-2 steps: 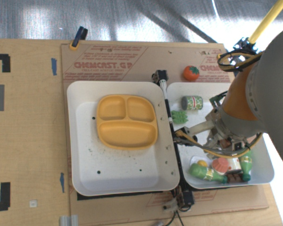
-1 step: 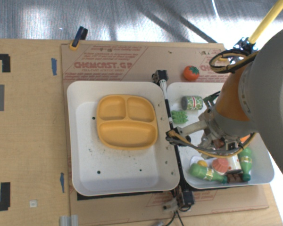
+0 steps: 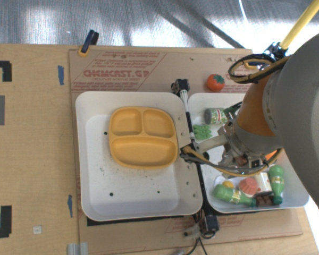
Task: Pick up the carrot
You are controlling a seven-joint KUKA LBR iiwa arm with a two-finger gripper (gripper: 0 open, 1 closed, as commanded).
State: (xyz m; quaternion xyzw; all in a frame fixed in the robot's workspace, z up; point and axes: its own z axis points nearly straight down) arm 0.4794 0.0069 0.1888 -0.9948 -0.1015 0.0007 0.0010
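- Arm (image 3: 287, 116) looms over the right bin (image 3: 300, 198).
- Tool (image 3: 239, 161) low among the toys; grip state: cannot tell.
- Carrot: cannot tell which toy.
- Yellow plate (image 3: 142, 137) in left bin (image 3: 90, 158).

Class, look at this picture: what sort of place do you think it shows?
Probably a robot test bench in a lab: a robot arm reaches over two white bins, with toy food and a yellow divided plate.

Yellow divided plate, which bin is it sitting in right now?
The yellow divided plate lies in the left white bin, toward its upper middle, across the divider from the arm reaching over the right bin.
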